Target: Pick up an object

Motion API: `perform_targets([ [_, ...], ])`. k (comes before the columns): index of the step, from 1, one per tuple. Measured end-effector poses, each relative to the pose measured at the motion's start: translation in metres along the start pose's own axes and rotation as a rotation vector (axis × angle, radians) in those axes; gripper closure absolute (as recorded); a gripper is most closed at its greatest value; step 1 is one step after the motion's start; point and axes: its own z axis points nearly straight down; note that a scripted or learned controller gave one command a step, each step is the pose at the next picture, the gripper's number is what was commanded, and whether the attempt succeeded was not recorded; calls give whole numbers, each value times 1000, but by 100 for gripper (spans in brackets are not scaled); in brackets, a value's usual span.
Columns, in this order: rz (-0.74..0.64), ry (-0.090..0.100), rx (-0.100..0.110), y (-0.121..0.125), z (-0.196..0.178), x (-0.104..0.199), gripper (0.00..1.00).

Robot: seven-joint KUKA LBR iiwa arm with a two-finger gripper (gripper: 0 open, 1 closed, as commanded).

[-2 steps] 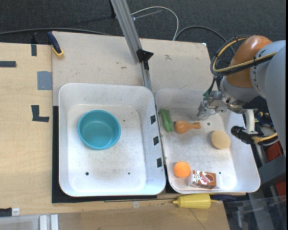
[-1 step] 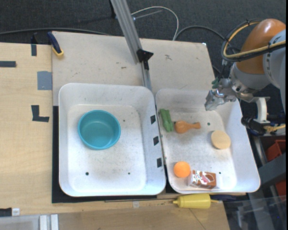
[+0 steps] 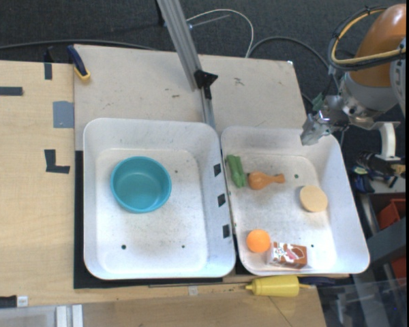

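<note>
My gripper (image 3: 313, 131) hangs over the far right corner of the right bin (image 3: 341, 176), with nothing seen between its fingers. In that bin lie a green piece (image 3: 236, 170) by the left wall, a small brown pear-shaped toy (image 3: 264, 180) beside it, a tan round disc (image 3: 313, 199) toward the right, an orange ball (image 3: 258, 241) near the front, and a red-and-white packet (image 3: 288, 254) next to the ball. The gripper is well above and to the right of the pear-shaped toy and behind the disc.
The left bin (image 3: 95, 182) holds a teal bowl (image 3: 141, 184). A yellow bottle (image 3: 276, 287) lies on the bench just in front of the right bin. A grey pole (image 3: 180, 33) slants in behind the bins. Cables (image 3: 259, 43) run on the bench behind.
</note>
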Motion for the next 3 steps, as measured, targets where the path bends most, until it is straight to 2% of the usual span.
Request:
perform_targets([
  [1,0,0,0,1,-53,0,100],
  [3,-4,3,9,-13,-16,108,100],
])
